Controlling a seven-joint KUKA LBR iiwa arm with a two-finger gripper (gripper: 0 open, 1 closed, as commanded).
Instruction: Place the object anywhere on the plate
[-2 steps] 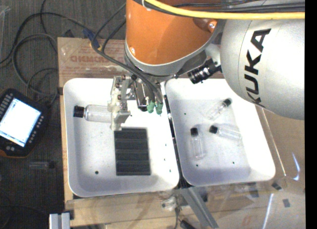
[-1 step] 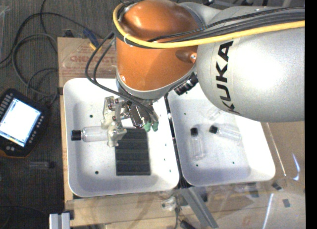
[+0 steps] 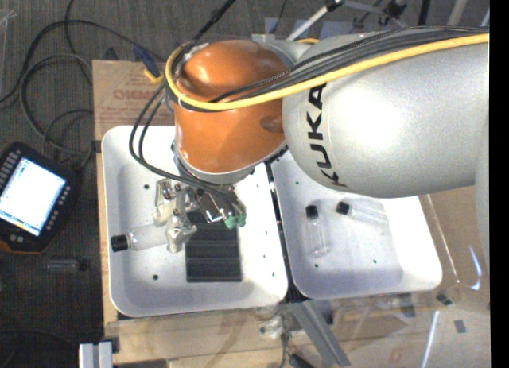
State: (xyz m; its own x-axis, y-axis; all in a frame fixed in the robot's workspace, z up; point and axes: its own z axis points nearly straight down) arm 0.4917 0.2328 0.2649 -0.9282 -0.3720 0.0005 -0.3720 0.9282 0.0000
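The claw (image 3: pixel 187 215) hovers over the left bin (image 3: pixel 127 279), near a clear vial (image 3: pixel 139 239); I cannot tell its state. Next it needs a firm grasp.

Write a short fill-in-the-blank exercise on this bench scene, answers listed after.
1. The dark plate lies in the ___ bin.
2. The right bin holds ___ clear vials.
3. The end effector hangs over the ___ bin.
4. The vial in the left bin has a ___ cap.

Answers: left; two; left; black
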